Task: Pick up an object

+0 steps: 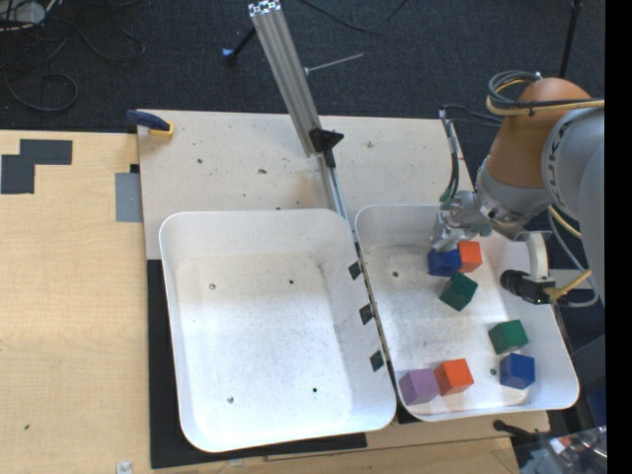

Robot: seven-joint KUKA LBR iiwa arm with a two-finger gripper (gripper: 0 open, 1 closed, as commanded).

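Dark carpet with loose black cables runs across the top of the view, and below it sits a pale wooden bench [69, 294] with a white speckled board [227, 161] laid on it. A small blue-and-yellow clamp [148, 121] grips the board's far left corner. An aluminium bar [291, 77] slants down from the top to a black bracket between the bins.

The left bin [188, 363] shows a bare floor marked with dark specks. Three black clips sit along the seam where it meets the right bin [410, 373].

Along that bin's near edge a purple cube [418, 385] touches an orange cube [454, 375]. Further back a blue cube [443, 262] sits right under the gripper [452, 227], with a second orange block [470, 256] pressed against its right side and a dark green cube [458, 291] tilted just in front. A green cube [508, 336] and another blue cube [516, 370] lie near the right wall, close together.

The gripper's tips are hidden by its own metal body and by the blue cube's top, so whether the claw is spread or closed, or has hold of anything, cannot be told. The arm [538, 161], grey with an orange band, is cut off at the right edge, and its bulk hides the bin's far right corner.
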